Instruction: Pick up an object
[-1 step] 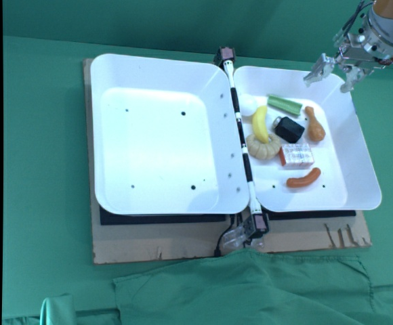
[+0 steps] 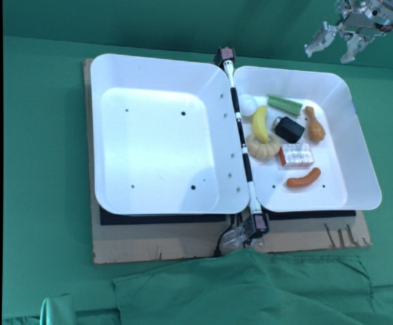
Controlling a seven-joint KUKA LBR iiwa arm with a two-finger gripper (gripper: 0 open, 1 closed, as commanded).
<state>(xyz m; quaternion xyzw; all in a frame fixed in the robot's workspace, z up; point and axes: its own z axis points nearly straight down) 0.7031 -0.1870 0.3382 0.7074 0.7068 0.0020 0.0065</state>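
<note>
My gripper hangs high above the far edge of the right bin, open, with nothing between its fingers. Below it in that bin lie a yellow banana, a white ball, a green cucumber piece, a black block, a brown drumstick, a tan doughnut, a red and white packet and an orange sausage. All are well apart from the gripper.
The left bin sits beside the right one, split by a black and white bar. Both rest on a cardboard sheet. Green cloth bunches at the front edge.
</note>
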